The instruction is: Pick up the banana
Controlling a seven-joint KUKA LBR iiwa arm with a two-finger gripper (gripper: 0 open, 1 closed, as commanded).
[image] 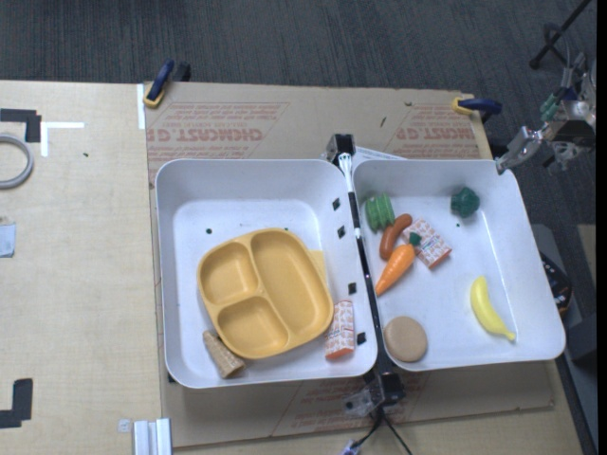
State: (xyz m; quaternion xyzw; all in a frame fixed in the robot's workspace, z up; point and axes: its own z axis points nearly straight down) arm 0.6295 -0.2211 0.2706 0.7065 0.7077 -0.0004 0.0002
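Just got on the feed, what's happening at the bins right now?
The gripper sits at the far right corner of the right bin, above its rim, holding nothing. The banana lies untouched near that bin's right wall, apart from the carrot, the sausage and the round brown piece. The left bin holds a yellow divided plate. The pick has not started.

The end effector (pixel 569 121) sits at the right picture edge, partly cut off and too small to resolve. The plate (pixel 266 292) overlaps the wafer (pixel 221 354).
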